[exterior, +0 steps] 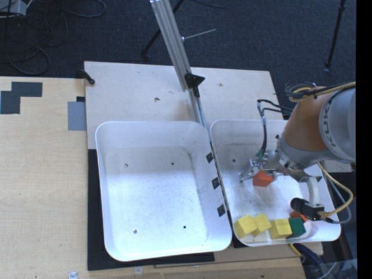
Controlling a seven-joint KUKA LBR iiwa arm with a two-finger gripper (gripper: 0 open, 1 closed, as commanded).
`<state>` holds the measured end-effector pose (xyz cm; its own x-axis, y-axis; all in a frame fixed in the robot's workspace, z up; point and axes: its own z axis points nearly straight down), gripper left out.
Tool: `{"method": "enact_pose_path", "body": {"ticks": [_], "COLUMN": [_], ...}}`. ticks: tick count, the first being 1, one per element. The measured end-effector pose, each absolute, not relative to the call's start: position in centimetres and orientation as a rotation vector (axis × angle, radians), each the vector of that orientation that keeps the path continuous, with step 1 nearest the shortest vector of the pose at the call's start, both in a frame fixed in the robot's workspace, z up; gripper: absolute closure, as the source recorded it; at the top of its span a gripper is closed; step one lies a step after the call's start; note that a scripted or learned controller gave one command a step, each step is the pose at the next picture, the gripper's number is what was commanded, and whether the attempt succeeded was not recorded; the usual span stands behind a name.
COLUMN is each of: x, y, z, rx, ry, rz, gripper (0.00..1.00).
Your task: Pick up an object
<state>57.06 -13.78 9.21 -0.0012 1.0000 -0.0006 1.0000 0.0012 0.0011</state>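
The gripper (pixel 260 172) seems to hold the orange block (pixel 263 179) between narrow fingers; yellow blocks (pixel 253 224) lie at six o'clock from it.

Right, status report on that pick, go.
Gripper over right bin, orange block at its tip; grip unconfirmed. Yellow blocks and green block along near wall, apart from it.

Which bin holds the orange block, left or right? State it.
In the right bin. The orange block lies over that bin's floor at the gripper, apart from the yellow blocks along the bin's near wall.
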Motion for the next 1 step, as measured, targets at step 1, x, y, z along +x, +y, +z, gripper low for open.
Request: {"method": "enact_pose_path", "body": {"ticks": [1], "x": [57.04], "y": [-14.03], "z": [10.15], "rx": [2.230], "ry": [2.215], "rz": [0.001], "gripper": [1.00]}}
